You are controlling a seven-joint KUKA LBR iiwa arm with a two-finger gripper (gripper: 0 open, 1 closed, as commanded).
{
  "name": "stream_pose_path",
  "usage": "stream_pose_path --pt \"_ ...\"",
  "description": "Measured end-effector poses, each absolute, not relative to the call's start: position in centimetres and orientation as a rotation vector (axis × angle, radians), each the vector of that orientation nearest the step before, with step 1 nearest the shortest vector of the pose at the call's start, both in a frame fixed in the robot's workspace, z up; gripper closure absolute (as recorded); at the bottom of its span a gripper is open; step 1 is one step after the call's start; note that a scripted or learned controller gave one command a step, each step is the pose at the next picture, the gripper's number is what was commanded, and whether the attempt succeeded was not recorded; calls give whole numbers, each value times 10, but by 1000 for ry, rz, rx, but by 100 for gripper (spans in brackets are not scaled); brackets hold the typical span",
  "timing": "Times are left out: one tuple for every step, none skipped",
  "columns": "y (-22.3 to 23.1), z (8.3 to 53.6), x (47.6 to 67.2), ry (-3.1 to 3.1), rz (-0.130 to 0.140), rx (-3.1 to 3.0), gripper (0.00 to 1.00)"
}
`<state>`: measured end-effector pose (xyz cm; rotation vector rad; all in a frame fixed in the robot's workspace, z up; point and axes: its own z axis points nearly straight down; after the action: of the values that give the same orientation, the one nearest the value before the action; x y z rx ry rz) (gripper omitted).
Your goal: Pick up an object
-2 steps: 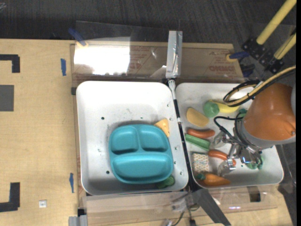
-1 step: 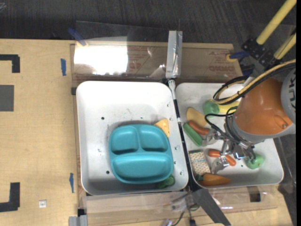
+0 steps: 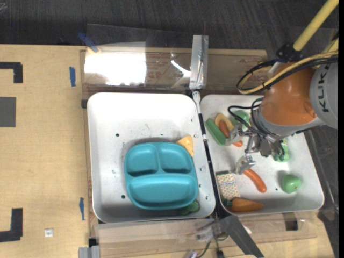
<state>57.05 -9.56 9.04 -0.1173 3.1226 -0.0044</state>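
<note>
White plastic bins sit side by side on the bench. The left bin (image 3: 102, 144) holds a teal tray (image 3: 160, 175) with three compartments, lying flat across the bin's lower half. A yellow wedge (image 3: 186, 144) pokes out at the tray's 1 o'clock corner, touching its rim, and a bit of green (image 3: 189, 208) shows at the tray's 5 o'clock edge, mostly hidden under it.

The right bin (image 3: 309, 165) holds the loose objects. The arm (image 3: 290, 98), orange at the wrist, comes in from 3 o'clock and hangs over the bin's upper middle. The gripper (image 3: 248, 157) points down toward the bin's centre; its metal fingers look slightly parted with nothing between them, though the tips are small and blurred.

An orange sausage (image 3: 255, 178) lies tilted just at 5 o'clock of the gripper, its upper end close to the fingertips; whether they touch I cannot tell. At the gripper's 10 o'clock sit a green pod (image 3: 215, 133) and a hot dog (image 3: 224, 127), side by side near the bin's left wall. A green apple (image 3: 291, 183) lies at 4 o'clock, well apart. A carrot (image 3: 246, 203) rests along the bin's 6 o'clock edge, and a patterned packet (image 3: 227, 184) lies just above it by the left wall. A green leafy piece (image 3: 280, 152) sits at the gripper's 3 o'clock, partly under the wrist.
</note>
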Motion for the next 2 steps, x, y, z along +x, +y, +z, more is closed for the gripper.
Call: stream_pose_path --pt "-129 90 520 3102 -6 -391 0" --pt "-93 91 503 3104 -7 -333 0"
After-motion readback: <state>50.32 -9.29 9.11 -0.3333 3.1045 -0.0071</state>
